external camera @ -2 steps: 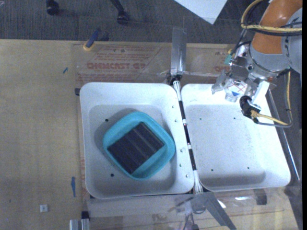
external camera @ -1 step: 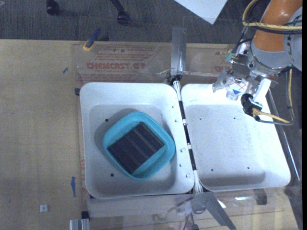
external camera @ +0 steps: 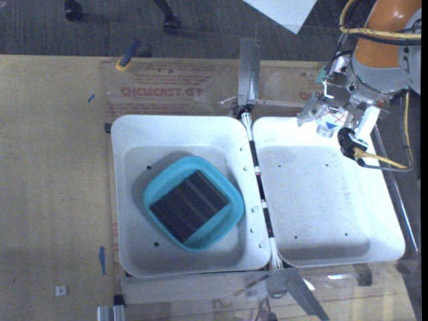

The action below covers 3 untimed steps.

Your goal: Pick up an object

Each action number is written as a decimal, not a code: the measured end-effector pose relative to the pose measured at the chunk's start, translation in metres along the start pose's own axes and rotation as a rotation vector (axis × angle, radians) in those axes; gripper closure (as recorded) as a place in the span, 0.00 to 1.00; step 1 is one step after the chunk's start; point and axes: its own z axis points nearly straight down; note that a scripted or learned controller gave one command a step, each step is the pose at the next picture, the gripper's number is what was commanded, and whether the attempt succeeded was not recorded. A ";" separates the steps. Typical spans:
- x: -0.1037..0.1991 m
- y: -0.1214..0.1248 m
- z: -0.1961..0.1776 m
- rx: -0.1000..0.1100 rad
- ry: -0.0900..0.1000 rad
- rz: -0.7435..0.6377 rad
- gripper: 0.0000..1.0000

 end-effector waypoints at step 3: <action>0.027 0.027 0.013 -0.003 0.000 0.017 1.00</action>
